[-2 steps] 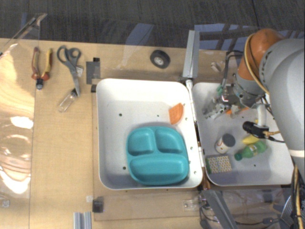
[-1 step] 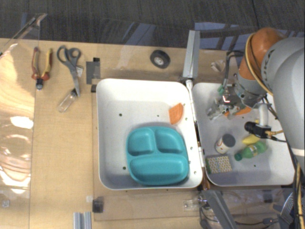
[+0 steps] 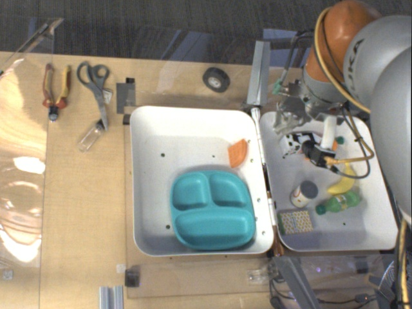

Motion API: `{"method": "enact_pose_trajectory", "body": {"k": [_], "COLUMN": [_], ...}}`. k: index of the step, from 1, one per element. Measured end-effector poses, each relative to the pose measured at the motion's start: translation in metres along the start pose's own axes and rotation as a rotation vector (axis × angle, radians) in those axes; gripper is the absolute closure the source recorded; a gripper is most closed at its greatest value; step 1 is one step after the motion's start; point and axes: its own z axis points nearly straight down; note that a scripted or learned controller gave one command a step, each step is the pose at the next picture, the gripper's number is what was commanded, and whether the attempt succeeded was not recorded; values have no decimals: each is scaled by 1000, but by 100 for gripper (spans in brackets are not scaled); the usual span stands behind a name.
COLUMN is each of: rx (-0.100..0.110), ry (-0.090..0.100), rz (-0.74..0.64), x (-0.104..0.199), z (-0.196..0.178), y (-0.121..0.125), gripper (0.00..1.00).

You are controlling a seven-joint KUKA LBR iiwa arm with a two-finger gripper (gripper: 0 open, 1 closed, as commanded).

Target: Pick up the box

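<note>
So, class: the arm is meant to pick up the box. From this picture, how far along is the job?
Done: the arm has reached over the right bin, at its far end. In hand: nothing visible; the hand sits among clutter and no box shows between its fingers. Left: the whole pick. The likely box, a small patterned one, lies flat at the bin's near left corner, apart from the hand.

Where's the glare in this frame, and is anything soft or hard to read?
Camera view: strong glare washes out the bench along its left edge, with bright patches there. The teal tray in the left bin is evenly lit and crisp. The arm looms large and soft at upper right, covering part of the right bin; the box looks small and grainy.
</note>
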Motion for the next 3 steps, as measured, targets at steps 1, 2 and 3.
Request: {"method": "enact_pose_trajectory", "body": {"k": [1,2,3], "rx": [-2,2,-4], "ry": [-2,1,-2], "rz": [-702,-673,-1010], "x": [-34,28,-19], "z": [-88,-15,-71], "y": [11,-37,-26], "gripper": [100,100,100]}}
